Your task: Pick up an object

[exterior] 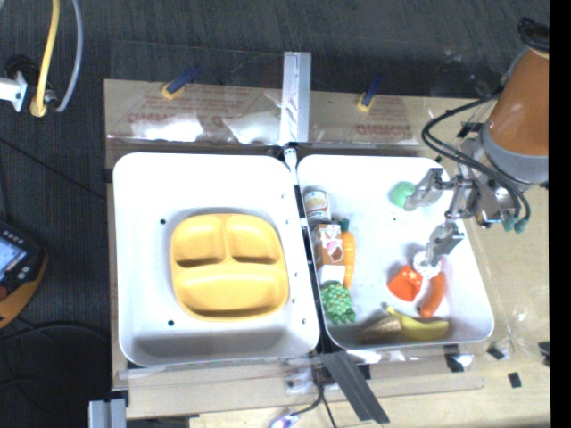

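Observation:
My gripper [434, 221] hangs over the right part of the right bin [375, 172], open, with nothing between its fingers. One fingertip [421, 194] lies next to a small green object [401, 192]. The other fingertip [435, 250] is just above a red pepper [404, 283] and a slim orange-red chili [431, 296]. A banana [421, 328] lies along the bin's front wall beside a brown cone-like piece [378, 325]. Against the left wall stand a small bottle [315, 205], a carton [328, 244], a carrot [348, 253] and a green bunch [336, 303].
The left bin [143, 181] holds a yellow divided tray [229, 264]. A metal divider post [295, 96] stands behind the bins. Cables [451, 141] trail from the arm's wrist at the right.

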Robot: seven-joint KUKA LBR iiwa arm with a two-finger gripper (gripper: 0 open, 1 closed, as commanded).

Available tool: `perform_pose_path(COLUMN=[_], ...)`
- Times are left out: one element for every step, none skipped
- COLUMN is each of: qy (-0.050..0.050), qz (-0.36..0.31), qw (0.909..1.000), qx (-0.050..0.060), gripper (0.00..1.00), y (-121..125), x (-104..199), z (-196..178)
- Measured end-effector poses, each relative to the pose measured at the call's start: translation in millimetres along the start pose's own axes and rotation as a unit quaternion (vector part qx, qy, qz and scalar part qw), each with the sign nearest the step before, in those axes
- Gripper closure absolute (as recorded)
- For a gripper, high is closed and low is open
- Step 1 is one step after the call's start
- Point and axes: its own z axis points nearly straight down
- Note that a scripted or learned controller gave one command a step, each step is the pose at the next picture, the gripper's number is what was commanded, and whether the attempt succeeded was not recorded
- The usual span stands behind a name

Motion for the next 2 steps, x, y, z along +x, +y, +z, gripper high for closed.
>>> perform_pose_path(qy=[0.001,-0.01], qz=[-0.034,-0.074], qw=[0.9994,0.9972], qx=[0.0,0.0], gripper=[0.0,0.0], y=[22,32], x=[-18,-49], z=[114,179])
